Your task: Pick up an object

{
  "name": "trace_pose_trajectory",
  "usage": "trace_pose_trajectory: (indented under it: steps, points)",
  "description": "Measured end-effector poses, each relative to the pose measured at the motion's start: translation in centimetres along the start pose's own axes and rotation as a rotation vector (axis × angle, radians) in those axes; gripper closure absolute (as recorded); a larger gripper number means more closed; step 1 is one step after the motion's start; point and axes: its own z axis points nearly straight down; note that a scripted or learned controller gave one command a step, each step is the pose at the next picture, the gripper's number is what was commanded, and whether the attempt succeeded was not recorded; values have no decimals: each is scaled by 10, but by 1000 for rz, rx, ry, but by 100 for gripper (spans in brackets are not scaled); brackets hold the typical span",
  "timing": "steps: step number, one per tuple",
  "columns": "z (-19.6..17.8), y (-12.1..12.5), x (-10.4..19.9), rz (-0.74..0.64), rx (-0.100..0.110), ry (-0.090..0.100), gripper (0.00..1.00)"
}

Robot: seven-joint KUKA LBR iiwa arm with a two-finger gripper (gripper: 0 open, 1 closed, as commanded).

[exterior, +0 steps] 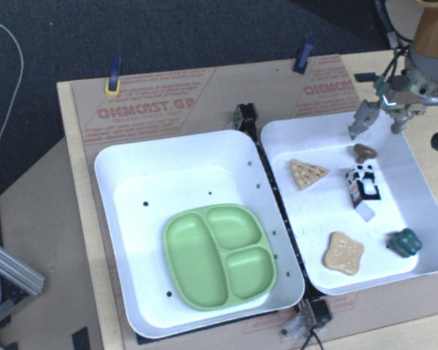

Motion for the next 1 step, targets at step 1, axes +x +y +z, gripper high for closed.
trace_pose_trajectory:
  steps: [1]
  points:
    - [54,-4,-10,1,1,0,0]
